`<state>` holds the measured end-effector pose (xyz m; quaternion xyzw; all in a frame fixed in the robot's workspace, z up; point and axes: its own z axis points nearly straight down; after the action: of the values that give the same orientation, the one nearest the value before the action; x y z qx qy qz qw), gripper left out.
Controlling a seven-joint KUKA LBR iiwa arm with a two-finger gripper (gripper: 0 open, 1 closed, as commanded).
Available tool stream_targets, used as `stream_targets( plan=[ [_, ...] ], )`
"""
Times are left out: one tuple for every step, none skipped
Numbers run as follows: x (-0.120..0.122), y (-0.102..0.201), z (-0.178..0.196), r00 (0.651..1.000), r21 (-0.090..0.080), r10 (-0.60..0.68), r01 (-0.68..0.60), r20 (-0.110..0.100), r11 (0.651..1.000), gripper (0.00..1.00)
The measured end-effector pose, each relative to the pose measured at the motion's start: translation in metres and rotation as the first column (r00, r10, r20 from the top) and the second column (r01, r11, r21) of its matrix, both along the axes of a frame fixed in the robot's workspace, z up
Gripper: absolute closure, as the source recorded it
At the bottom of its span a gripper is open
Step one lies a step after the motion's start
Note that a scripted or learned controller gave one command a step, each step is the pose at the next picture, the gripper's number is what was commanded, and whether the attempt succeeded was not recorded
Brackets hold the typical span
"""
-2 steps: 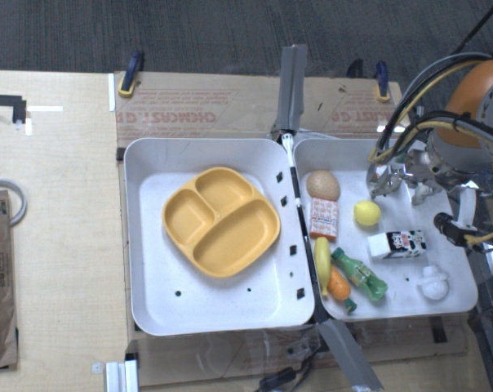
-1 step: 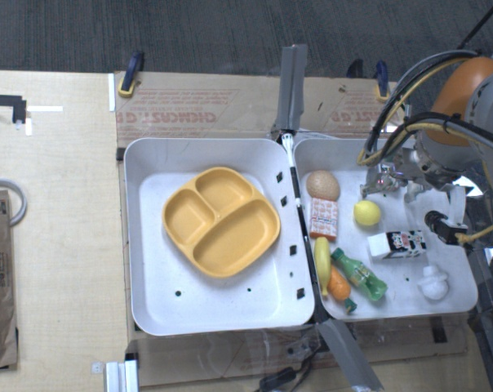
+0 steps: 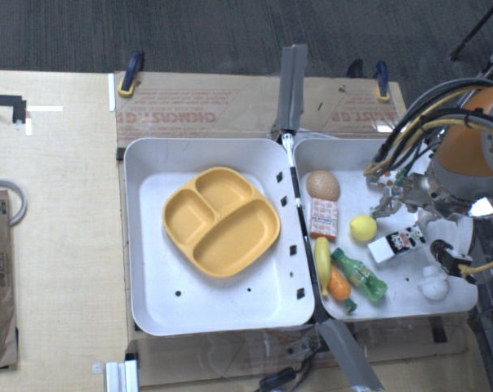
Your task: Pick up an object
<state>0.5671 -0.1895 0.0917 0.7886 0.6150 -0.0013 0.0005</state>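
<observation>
**Arm over the right bin, among small items**

A pale wooden bench [image 3: 59, 243] is seen from above, with dark ribbed carpet beyond its far edge. Flattened brown cardboard printed in red [image 3: 206, 109] is clamped along the back by blue clips. Two shallow white bins with rounded corners and a smooth, glossy finish are set side by side on it.

In the left bin [image 3: 148, 300] a yellow plastic plate [image 3: 222, 220] is laid at a slant; it is matte, round-cornered and divided into three compartments.

The right bin [image 3: 410, 300] is occupied by a cluster of small objects. A tan, speckled egg-shaped item [image 3: 322, 185] is placed near the dividing wall, with a flat red-and-white printed packet [image 3: 324, 218] just below it. A round yellow lemon [image 3: 363, 229] is seen beside the packet. Nearer the front, a slim yellow banana [image 3: 321, 260], a small orange carrot-like piece [image 3: 338, 286] and a glossy green bottle [image 3: 360, 273] are bunched together, touching. A small white box with black markings [image 3: 396, 244] is lying tilted to the right of the lemon, and a lumpy white object [image 3: 433, 285] is found near the front right corner.

The grey arm is reached in from the right, draped with black and yellow cables. Its metallic gripper [image 3: 391, 196] is positioned above the lemon and the box. Whether the jaws are apart or together cannot be told, and nothing is seen between them.
</observation>
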Motion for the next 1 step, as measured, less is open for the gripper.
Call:
stream_targets(
  plan=[
    [-0.0693, -0.0136, -0.0006, 0.994, 0.012, -0.106, 0.106, -0.005, 0.994, 0.0]
  ],
)
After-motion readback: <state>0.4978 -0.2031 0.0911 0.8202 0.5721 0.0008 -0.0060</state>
